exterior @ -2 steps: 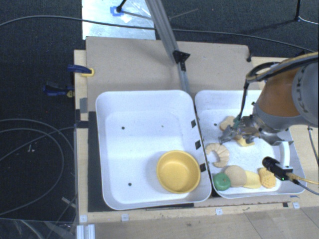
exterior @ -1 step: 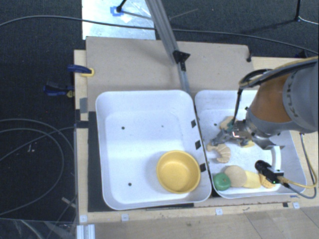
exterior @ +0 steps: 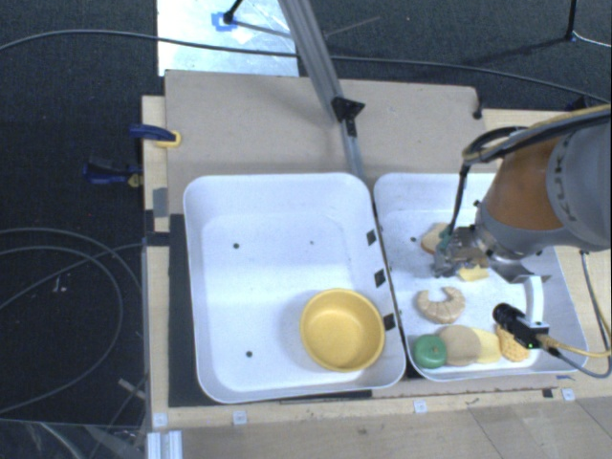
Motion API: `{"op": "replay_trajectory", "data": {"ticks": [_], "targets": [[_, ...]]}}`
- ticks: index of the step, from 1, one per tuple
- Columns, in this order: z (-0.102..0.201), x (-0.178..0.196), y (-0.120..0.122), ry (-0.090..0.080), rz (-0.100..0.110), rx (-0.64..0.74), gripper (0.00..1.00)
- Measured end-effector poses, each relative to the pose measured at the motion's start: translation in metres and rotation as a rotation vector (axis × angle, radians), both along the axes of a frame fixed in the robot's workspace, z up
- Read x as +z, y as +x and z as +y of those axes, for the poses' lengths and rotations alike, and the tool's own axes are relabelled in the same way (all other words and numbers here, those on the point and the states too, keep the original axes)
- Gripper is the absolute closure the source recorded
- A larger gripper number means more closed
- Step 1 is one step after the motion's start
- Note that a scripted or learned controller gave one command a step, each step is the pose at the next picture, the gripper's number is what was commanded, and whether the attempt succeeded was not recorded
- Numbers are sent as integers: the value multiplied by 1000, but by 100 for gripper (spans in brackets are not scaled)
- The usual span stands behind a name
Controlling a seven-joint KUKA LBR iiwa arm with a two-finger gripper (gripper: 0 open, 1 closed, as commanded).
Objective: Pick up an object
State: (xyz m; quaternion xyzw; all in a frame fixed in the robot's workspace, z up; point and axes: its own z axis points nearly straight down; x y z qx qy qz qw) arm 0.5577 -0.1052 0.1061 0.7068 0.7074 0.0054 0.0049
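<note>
The green round piece [exterior: 430,352] lies nearest; the gripper [exterior: 451,256] sits low over a tan item [exterior: 436,238] — opening unreadable (wrist blocks it) — lift straight, clear of the croissant [exterior: 440,303].

A single fixed camera looks down at a slant from above the surface [exterior: 287,122], far enough off to take in both white bins [exterior: 220,208] side by side and dark floor beyond. The arm [exterior: 559,185] enters from the right edge.
</note>
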Motion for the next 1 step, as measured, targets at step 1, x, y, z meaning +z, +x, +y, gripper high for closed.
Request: {"op": "replay_trajectory", "data": {"ticks": [1], "targets": [[8, 60, 5, -2, 8, 5, 100]]}}
